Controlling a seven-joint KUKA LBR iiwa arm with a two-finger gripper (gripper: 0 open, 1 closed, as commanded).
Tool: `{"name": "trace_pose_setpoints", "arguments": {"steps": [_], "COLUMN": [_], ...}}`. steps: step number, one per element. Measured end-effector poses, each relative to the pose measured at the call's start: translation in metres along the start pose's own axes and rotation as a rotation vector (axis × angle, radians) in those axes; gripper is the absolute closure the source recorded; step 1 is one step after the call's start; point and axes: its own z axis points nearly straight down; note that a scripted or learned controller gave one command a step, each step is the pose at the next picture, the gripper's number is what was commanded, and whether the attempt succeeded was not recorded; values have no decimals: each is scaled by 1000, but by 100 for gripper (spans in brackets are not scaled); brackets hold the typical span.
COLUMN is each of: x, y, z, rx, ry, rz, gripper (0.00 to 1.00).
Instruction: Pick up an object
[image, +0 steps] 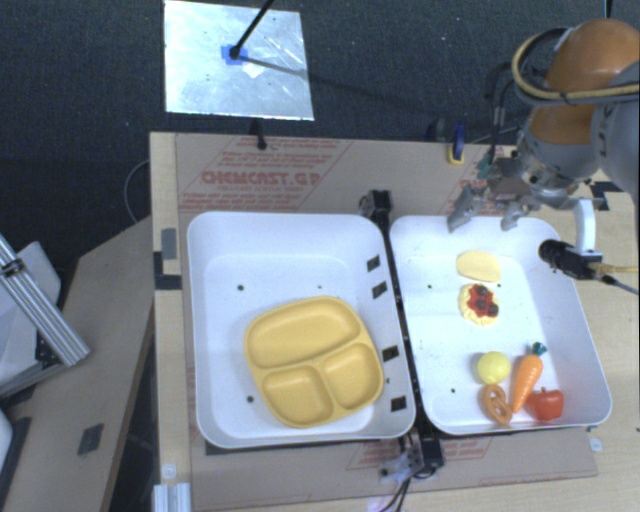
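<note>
My gripper (487, 217) hangs open over the far edge of the right bin (430, 300), its two fingers spread apart with nothing between them. Just below it in the bin lies a pale yellow piece (479, 266). A small round pizza-like toy (480, 304) with red topping sits a little nearer. Toward the front right corner are a yellow ball (492, 367), an orange carrot (526, 377), a pretzel-like orange ring (495, 403) and a red tomato-like piece (545, 403).
The left bin (220, 270) holds a yellow three-compartment tray (313, 359). A black divider with clips (388, 290) runs between the bins. A black camera-like fixture (566, 257) juts in at the right bin's far right rim. A shiny plate (237, 60) lies beyond the bench.
</note>
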Motion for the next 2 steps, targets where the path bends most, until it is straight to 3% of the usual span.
{"name": "trace_pose_setpoints", "arguments": {"steps": [1,2], "x": [0,8], "y": [2,-4], "z": [-8,44], "rx": [-12,-9], "ry": [-1,-1], "rz": [-2,-1], "gripper": [0,0]}}
